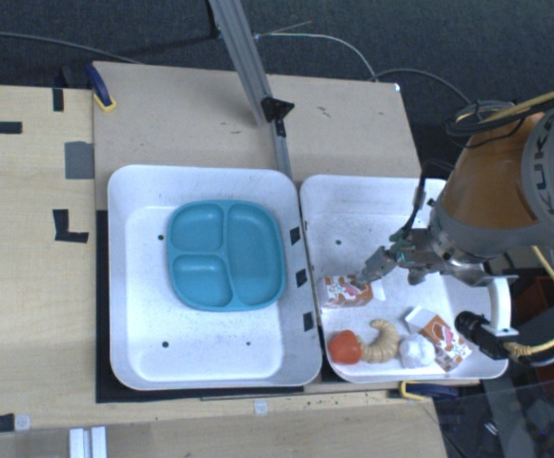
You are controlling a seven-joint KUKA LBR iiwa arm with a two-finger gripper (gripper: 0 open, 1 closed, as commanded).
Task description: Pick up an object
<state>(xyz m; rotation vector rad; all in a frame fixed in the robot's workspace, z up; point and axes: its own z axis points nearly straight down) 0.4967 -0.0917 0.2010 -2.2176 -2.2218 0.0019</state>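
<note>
The gripper (377,267) hangs in the right bin (353,203), touching or just above a packet (346,292); its opening cannot be told. 3 items line the bin's front edge.

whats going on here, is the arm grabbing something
The arm's end effector hangs low in the right bin, just above a small packet. Nothing is visibly held. A tomato, croissant, a white lump and another packet lie along the bin's near edge. The left bin holds a blue divided plate.
</note>
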